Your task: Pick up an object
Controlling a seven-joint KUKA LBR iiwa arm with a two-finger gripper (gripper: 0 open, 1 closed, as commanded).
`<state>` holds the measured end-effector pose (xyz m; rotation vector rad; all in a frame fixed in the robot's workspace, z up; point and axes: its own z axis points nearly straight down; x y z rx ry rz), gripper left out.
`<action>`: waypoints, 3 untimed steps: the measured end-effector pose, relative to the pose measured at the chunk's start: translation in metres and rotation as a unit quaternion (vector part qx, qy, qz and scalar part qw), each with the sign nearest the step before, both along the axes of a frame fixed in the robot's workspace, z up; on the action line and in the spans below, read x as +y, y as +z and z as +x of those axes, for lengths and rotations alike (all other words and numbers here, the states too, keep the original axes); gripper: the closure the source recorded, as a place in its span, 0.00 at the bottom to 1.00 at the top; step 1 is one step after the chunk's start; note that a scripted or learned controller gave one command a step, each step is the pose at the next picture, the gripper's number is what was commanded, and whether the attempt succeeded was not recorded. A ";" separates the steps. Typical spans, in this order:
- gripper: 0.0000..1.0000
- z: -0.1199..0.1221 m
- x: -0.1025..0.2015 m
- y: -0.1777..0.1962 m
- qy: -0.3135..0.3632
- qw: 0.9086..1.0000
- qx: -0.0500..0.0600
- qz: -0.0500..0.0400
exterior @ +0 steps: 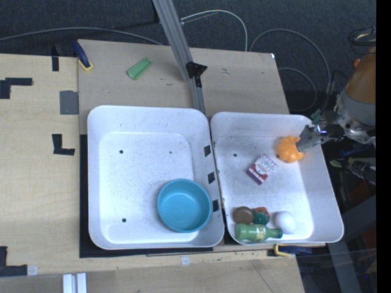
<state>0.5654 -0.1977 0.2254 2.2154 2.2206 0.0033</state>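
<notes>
gripper (308,138), grip state impossible to tell, hovering beside orange toy (289,149) in right bin (317,191); is needing centring over it before closing.

Green block (138,68) on the bench (244,78); cables (256,41) beyond

An orange rounded toy (289,149) is lying at two o'clock in the right bin (317,182), touching the gripper (307,137). A small red-and-white packet (261,168) is lying tilted near the middle. At six o'clock a brown piece (243,214), a green bottle (256,231) on its side and a white ball (285,222) are huddling together.
</notes>
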 end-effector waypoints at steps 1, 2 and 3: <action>1.00 0.000 0.000 -0.022 -0.001 1.000 0.004 0.001; 1.00 0.004 0.063 -0.025 0.002 1.000 0.003 0.002; 1.00 0.009 0.109 -0.013 0.002 1.000 0.002 0.002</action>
